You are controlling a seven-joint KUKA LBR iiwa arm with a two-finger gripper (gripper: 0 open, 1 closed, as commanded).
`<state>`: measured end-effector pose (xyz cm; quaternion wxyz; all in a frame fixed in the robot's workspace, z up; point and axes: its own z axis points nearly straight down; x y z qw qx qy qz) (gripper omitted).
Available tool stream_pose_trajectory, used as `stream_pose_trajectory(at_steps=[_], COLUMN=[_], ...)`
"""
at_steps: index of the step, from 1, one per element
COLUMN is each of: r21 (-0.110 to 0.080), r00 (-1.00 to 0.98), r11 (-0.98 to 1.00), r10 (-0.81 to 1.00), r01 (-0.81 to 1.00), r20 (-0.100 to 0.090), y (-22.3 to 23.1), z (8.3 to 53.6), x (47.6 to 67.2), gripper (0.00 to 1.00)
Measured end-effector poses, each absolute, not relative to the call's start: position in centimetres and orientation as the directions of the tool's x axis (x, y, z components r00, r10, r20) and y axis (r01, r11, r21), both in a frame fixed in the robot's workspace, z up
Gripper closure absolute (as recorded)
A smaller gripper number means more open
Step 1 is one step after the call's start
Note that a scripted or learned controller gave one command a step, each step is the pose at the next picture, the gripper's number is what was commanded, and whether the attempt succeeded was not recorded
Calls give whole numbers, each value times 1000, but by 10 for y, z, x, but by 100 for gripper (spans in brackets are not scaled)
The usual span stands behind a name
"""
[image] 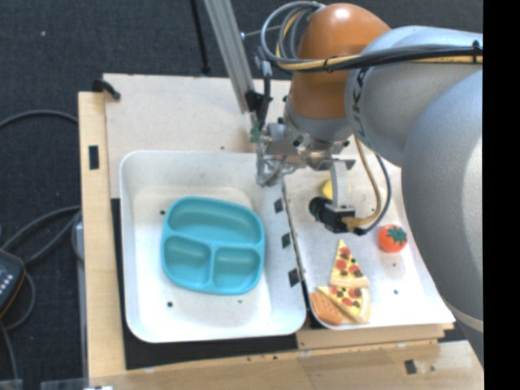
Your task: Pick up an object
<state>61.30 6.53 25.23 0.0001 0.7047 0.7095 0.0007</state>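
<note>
My gripper (270,167) hangs under the orange wrist band, over the far end of the divider between the two bins. In the right bin (422,287) lie a red tomato (392,239), a pizza slice (348,268) and, at the near edge, a second pizza slice beside a bread-like piece (340,305). A small yellow thing (327,188) peeks out beneath the wrist, mostly hidden. In the left bin (146,311) a blue divided plate (213,244) lies flat. I see nothing held in the gripper.
The grey arm covers the right bin's far and right side. A slanted metal post (230,43) rises behind the bins, close to the wrist. Cables lie on the dark floor at left.
</note>
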Motion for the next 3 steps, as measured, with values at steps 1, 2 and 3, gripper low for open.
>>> stream_pose_trajectory(at_steps=[1,2,3], r21=[1,2,0], r00=[-3,-2,-4], r11=[3,2,4], r10=[1000,1000,1000], r01=[1000,1000,1000], r20=[-1,-1,-3], y=[87,81,81], z=[230,242,241], x=[630,637,637], gripper=[100,100,0])
